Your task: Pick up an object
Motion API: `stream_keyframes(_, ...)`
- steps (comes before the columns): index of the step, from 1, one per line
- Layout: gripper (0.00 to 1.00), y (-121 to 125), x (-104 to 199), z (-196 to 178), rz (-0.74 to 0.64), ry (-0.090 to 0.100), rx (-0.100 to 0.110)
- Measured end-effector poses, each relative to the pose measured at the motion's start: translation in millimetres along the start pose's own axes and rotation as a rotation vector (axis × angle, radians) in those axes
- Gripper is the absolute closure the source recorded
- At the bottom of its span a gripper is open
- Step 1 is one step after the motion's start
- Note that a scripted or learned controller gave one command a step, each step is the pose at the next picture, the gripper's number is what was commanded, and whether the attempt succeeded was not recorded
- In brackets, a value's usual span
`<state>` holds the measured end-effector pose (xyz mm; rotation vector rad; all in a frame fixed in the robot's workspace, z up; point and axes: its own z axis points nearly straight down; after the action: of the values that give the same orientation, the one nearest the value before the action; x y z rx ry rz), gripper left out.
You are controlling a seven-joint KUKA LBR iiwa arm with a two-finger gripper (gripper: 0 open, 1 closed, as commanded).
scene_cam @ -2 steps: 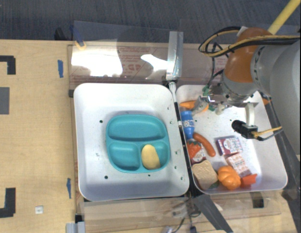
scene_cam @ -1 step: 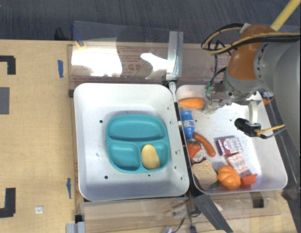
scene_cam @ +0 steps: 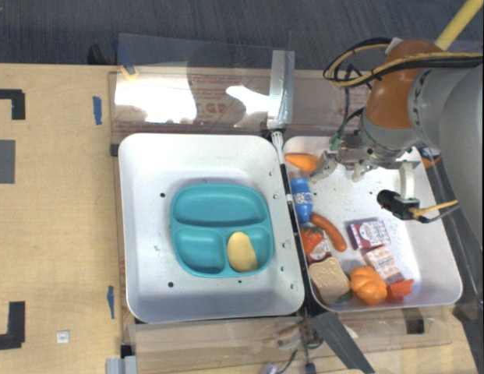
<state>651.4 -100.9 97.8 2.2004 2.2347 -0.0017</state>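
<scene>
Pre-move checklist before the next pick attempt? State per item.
1. Gripper over the right bin: ok, near its far left corner.
2. Nothing held between the fingers: cannot tell.
3. Target near the gripper: ok, the orange carrot lies just to its left.
4. Carrot free to grasp: not ok, it lies against the bin wall, with the blue bottle close by.
5. Teal tray in the left bin out of the arm's path: ok; a yellow potato lies in it.
</scene>
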Motion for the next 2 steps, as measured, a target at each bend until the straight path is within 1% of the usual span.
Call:
stream_keyframes(1, 0.0, 7.6, 3.0, 12.7, 0.026, 0.006, 0.03)
stream_keyframes(2, 0.0, 8.4, 4.3, 12.9, 0.058, 0.006, 0.036)
